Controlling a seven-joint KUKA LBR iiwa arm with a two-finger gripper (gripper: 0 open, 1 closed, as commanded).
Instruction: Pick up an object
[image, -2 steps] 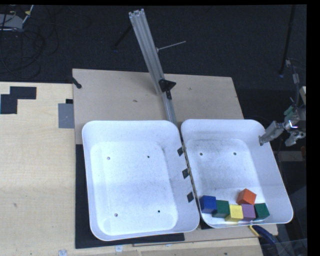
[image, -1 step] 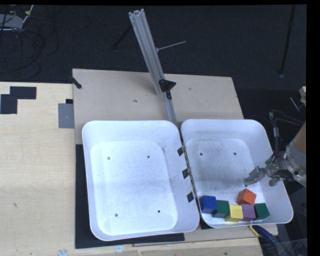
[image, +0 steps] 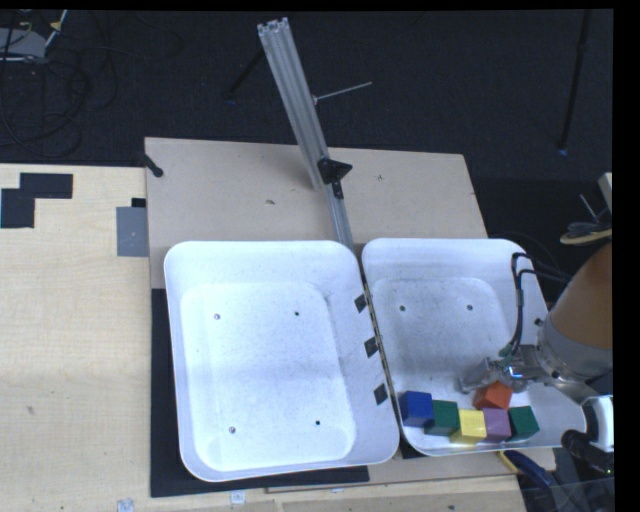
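The left bin (image: 265, 360) adjoins the right bin (image: 450, 280). In the right bin's near corner sit a blue cube (image: 417, 406), dark green cube (image: 442, 417), yellow cube (image: 470, 425), purple cube (image: 497, 423), orange cube (image: 493, 396) and green cube (image: 523, 420). The gripper (image: 487, 377) hangs just above the orange cube; its grip cannot be judged.
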